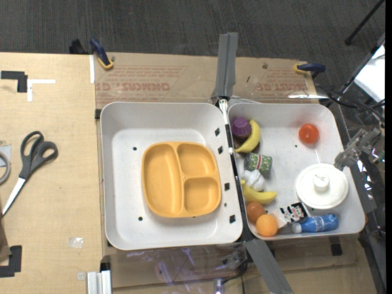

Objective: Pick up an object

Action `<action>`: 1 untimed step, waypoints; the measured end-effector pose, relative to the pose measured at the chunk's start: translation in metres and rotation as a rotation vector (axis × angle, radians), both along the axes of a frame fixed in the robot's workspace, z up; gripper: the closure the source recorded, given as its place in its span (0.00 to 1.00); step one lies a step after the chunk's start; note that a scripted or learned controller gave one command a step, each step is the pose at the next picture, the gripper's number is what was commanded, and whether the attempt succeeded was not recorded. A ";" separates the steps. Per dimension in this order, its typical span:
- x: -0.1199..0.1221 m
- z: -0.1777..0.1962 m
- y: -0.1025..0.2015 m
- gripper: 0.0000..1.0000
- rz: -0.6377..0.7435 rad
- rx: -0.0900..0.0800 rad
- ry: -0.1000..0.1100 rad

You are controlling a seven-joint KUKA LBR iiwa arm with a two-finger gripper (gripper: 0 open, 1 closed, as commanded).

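Orange ball (266,225) & blue bottle (320,223) are located at R bin (331,118) front wall. Gripper (357,147) is seen at its R rim; open/shut state cannot be told.

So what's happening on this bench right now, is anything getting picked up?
Nothing is being lifted yet. The left bin holds a yellow divided tray. The right bin holds the loose items: two bananas, a red ball, an orange, a white lid and a blue bottle. The gripper sits at that bin's right edge, with nothing visibly in it.
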State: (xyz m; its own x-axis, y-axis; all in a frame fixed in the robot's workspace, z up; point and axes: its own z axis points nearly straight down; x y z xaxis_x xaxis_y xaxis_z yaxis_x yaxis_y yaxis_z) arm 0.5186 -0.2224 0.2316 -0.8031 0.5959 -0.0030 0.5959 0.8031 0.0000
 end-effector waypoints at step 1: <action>0.015 -0.079 0.064 1.00 0.018 0.002 0.002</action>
State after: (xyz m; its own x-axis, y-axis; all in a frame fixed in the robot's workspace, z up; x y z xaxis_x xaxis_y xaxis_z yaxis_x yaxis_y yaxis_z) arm 0.5334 -0.1580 0.1523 -0.8135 0.5816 0.0001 0.5816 0.8135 0.0004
